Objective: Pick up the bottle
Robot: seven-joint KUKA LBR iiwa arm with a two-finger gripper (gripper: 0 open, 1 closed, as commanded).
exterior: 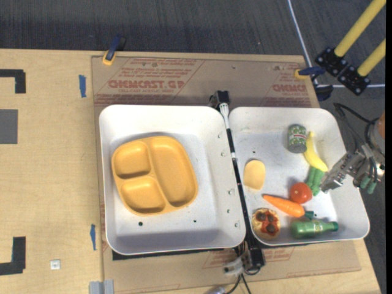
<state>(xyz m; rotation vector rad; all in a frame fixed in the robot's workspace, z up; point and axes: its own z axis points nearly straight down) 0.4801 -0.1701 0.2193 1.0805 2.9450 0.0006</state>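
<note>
Still lying untouched on its side at the right bin's (361, 222) front edge, the green bottle (313, 227); hovering near the bin's right rim, well apart, the tool (343, 171), finger state impossible to tell.

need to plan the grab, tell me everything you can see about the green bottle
The green bottle lies on its side along the near edge of the right bin, its length running left to right. It looks like glossy green plastic with a lighter label patch around its middle. The carrot lies just left of and above it, the tomato beyond. The gripper is apart from it, toward the bin's right wall.
</note>
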